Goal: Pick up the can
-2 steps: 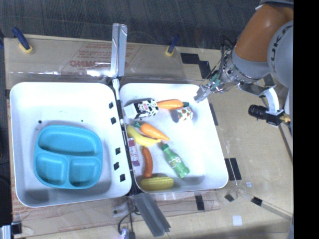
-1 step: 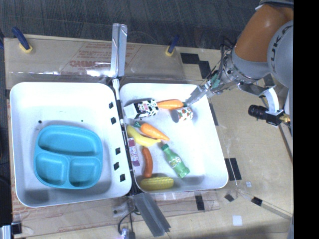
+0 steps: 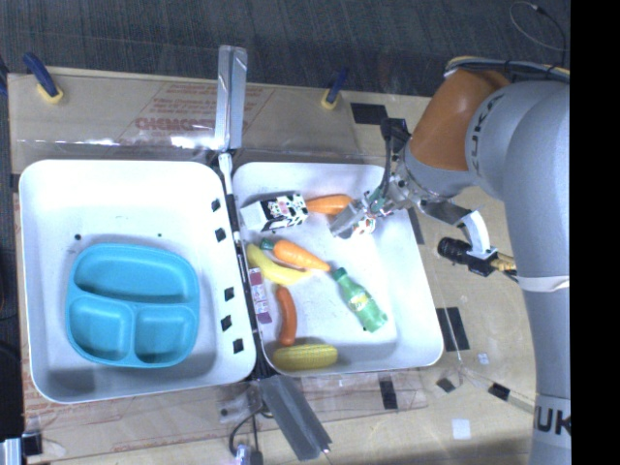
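I've got one fixed camera, mounted above the bench (image 3: 116, 105) and looking down at a slant, far edge of the bench toward 12 o'clock. It sits far enough back that both white bins fit in frame whole: left bin (image 3: 39, 201) at 9 o'clock of centre, right bin (image 3: 412, 289) just past centre toward 3 o'clock, the two touching along a seam near mid-frame. The arm (image 3: 513, 153) comes in from 3 o'clock and looms big, being closer to the lens. Dark floor (image 3: 291, 8) fills the strip at 12 o'clock. No second view here to overlap with.
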